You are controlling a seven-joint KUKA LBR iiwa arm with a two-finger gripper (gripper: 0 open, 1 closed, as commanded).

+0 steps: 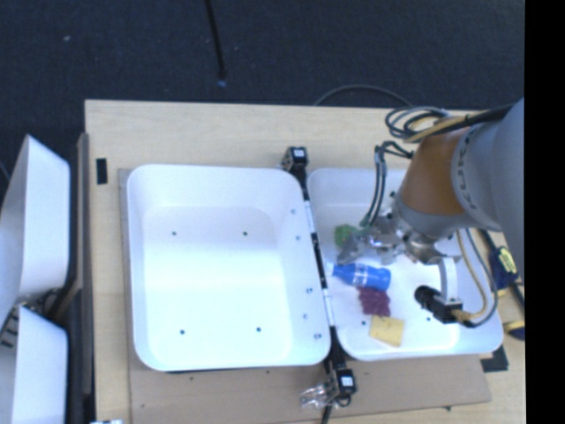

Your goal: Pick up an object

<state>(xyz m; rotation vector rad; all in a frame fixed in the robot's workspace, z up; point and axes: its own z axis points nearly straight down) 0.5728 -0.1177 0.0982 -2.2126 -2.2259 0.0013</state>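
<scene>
Nearest to us, at the front edge of the wooden table (221, 117), a small metal clamp (328, 389) sits below the seam where the two shallow white bins meet. Just above it, in the front part of the right bin (353, 188), we see a yellow block (387, 329) lying flat on the bin floor, and touching its upper left corner a dark purple cluster (375, 302). Directly behind the purple cluster lies a blue cylinder (362, 276) with a white end, tipped on its side and pointing toward the divider between the bins. A green object (345, 234) rests a little farther back, near the bin's left wall. The gripper (378, 241) hangs over this group, just beside the green object and just above the blue cylinder; we cannot tell whether its fingers are open or closed, and nothing can be made out between them. A black fitting (437, 303) with cables juts from the arm over the right side of the bin. The left bin (141, 263) spreads wide beside it, its floor marked by a few small dark dots. Farther back, the grey arm (481, 170) with its orange band (431, 179) comes in from the right, black cables (410, 122) looping above it. Beyond the table, a black cord (212, 34) trails across dark carpet.
</scene>
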